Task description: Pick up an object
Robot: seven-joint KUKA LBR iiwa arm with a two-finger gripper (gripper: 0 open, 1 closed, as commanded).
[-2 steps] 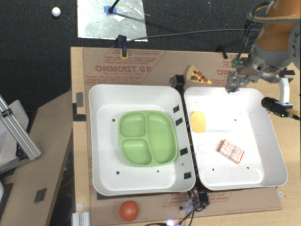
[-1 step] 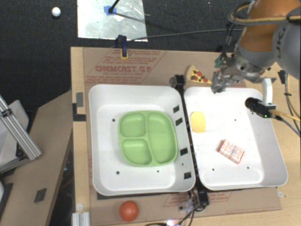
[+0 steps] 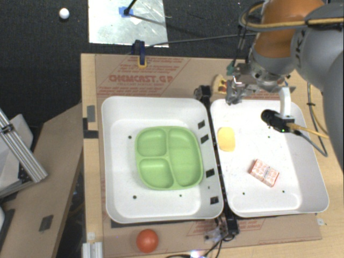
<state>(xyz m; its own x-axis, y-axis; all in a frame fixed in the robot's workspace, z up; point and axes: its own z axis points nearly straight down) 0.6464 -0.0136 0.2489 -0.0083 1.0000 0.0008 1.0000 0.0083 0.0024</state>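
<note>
Landmark: the right shallow white plastic bin (image 3: 312, 198), which touches the left white bin (image 3: 115, 198) along its near-side wall on the desk (image 3: 161, 71).
Arm: grey, with an orange band (image 3: 285, 9) above the wrist, reaching in from the right over the far rim of the right bin.
Hand (image 3: 235, 94): hangs above the far left corner of the right bin, pointing down; how far its tips are spread I cannot tell, and nothing can be made out between them.
Yellow rounded soft object (image 3: 226, 138): lies on the floor of the right bin by its left wall, near the hand and on the camera's side of it, apart from it.
Pink-and-white patterned small box (image 3: 264, 172): lies tilted in the middle of the right bin, well apart from the hand.
Green plastic divided tray (image 3: 168, 157): lies flat in the middle of the left bin.
Orange ball (image 3: 147, 240): rests on the desk outside the bins, just beyond the left bin's near rim.
</note>
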